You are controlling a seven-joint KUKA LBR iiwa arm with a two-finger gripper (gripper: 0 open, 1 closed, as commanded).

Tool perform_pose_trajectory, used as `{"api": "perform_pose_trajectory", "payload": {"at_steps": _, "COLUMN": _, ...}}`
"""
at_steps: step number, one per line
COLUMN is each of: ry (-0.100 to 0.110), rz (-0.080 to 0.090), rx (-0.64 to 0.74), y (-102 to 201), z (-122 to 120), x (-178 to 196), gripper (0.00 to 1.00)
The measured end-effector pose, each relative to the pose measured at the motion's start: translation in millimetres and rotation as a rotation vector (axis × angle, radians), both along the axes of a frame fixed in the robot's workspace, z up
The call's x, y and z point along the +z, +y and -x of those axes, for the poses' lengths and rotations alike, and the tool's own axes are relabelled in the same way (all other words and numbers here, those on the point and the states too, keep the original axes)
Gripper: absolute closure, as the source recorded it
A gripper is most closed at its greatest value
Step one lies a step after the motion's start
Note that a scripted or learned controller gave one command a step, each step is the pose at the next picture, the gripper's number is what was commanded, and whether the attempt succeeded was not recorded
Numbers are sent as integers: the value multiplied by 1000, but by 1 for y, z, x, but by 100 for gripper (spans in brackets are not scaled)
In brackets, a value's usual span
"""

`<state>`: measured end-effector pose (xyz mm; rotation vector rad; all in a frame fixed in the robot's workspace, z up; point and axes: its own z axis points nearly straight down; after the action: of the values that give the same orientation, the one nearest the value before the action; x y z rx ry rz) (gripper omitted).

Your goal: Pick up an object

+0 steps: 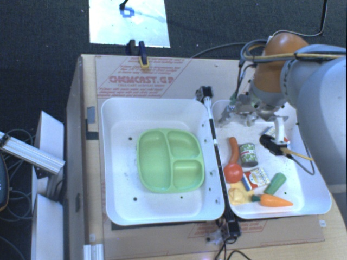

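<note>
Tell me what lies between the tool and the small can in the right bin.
Nothing visible does. The tool hangs over the bare far end of the right bin; the small can stands nearer the camera, with open white floor between them.

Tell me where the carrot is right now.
The carrot lies in the right bin, near its front edge, just below the green marker and right of the yellow toy.

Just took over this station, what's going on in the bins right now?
The KUKA arm reaches in from the right, its tool low over the far end of the right bin. Nothing visibly held. Toy food lies at that bin's near end: a carrot, a small can, a red ladle-like piece. The left bin holds a green divided tray.
</note>
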<state>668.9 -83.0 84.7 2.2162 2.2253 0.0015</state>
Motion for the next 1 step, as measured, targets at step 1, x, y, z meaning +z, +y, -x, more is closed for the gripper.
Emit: {"api": "perform_pose_trajectory", "payload": {"at_steps": 1, "ry": 1, "rz": 0, "rx": -3, "y": -9, "z": 86, "x": -1, "gripper": 0}}
